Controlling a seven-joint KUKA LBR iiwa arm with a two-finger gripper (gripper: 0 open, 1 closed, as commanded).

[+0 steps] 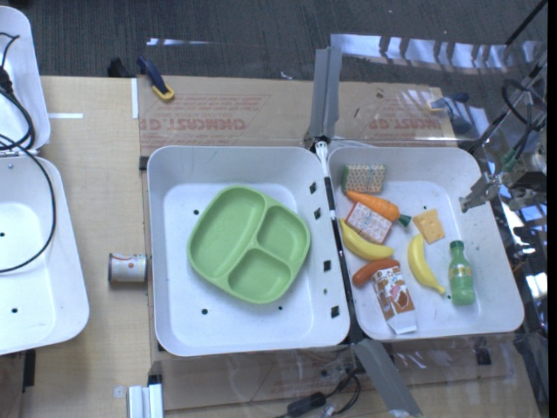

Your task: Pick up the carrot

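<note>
you have little room around the carrot (376, 205). a snack bar (365, 178) sits just behind it, and a small packet (369, 224) touches its front. the white floor to its right, toward the cheese (428, 225), is open.

Green divided plate (250, 245) lies in left bin (165, 259). Right of the plate: two bananas (364, 243), green bottle (460, 273), cheese wedge (428, 225), carton (396, 299).
</note>
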